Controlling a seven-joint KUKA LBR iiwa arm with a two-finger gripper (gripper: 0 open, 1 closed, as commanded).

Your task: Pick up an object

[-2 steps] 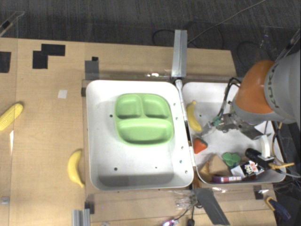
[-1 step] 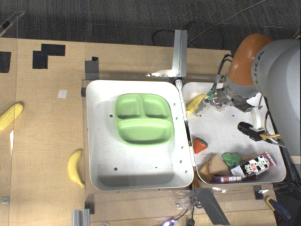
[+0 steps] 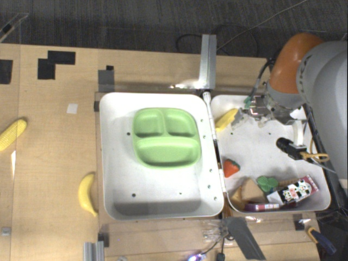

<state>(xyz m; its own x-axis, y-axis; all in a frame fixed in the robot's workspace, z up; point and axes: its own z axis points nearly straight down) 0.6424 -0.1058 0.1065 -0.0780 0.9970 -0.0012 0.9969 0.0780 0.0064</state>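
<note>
- So, I see the gripper (image 3: 254,109) hanging near the right bin's (image 3: 321,203) back edge, beside the corn cob (image 3: 225,118).
- Nothing lifted yet; its grip state I cannot tell.

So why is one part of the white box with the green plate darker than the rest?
In the camera view, a soft grey shadow lies along the near end of the left bin, below the green tray; the light is even elsewhere, with a small bright glare by the metal post, and the picture is slightly soft overall.
</note>
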